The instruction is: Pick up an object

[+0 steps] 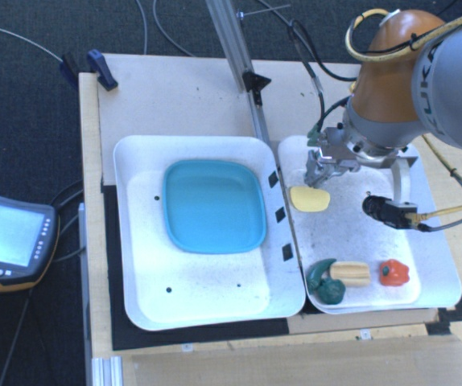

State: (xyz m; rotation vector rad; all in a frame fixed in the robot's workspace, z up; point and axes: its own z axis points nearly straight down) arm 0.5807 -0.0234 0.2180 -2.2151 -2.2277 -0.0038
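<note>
The right bin (436,252) holds four items: one yellow piece (310,199), lying crosswise, one green pepper (326,281), one tan block (350,273), one red tomato (393,273). One blue plate (213,205) lies in the left bin (138,215). The gripper (319,173) hangs just above the yellow piece; its grip state cannot be told.

Two bins sit side by side on the bench (175,95). The left bin (134,296) holds a square plate (215,206) near its centre. In the right bin (432,240), a flat oval piece (310,199) lies at about 10 o'clock, close to the wall shared with the left bin. The hand (321,170) hangs just above it, at its 12 o'clock. Along the bin's 6 o'clock edge, left to right, lie a pepper (326,281), a small block (349,273) touching it, and a tomato (393,273). Off the bench at 9 o'clock lies a pendant (10,240).
</note>
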